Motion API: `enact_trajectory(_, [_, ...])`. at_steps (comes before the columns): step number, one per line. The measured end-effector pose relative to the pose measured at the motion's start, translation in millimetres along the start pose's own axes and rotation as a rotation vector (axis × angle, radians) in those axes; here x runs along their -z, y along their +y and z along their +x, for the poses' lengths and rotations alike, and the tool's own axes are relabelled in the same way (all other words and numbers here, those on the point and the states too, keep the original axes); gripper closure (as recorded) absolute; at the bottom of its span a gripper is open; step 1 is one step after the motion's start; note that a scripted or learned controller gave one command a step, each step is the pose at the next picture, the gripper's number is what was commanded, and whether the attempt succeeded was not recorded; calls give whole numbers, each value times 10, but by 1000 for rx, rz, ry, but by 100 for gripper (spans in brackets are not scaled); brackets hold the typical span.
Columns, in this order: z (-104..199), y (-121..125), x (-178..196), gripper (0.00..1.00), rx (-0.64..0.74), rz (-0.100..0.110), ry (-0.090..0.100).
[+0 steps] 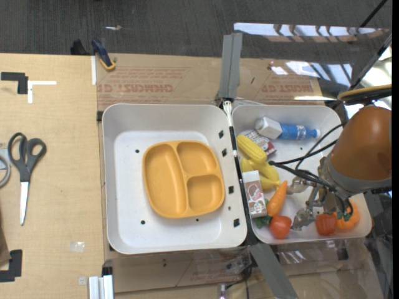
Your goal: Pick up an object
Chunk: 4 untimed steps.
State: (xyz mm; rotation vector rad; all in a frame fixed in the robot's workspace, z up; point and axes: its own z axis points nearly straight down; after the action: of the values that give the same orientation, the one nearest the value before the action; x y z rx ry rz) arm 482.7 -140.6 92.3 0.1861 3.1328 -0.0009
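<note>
Nearest the front rim of the right bin (299, 240) lie two tomatoes (280, 227), and the gripper (316, 212) hangs low between them, just above the bin floor; nothing sits between its metal fingers (305, 217), which stand a little apart. A carrot (277, 198) leans beside a small carton (253, 192). Behind them are a banana (265, 172) and corn (251, 147), then a blue bottle (288, 130) at the back wall. The left bin (118, 167) holds a yellow divided plate (184, 179). Scissors (25, 167) lie far left on the bench.
</note>
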Motion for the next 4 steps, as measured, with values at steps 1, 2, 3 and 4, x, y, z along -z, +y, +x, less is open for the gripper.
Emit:
enact_trajectory(1, [95, 369, 4, 0, -190, 9, -1])
enact_trajectory(2, [-748, 251, 9, 0, -367, 1, -2])
enact_trajectory(3, [-861, 540, 9, 0, -389, 3, -3])
enact_trajectory(4, [-1540, 572, -59, 0, -469, 16, 33])
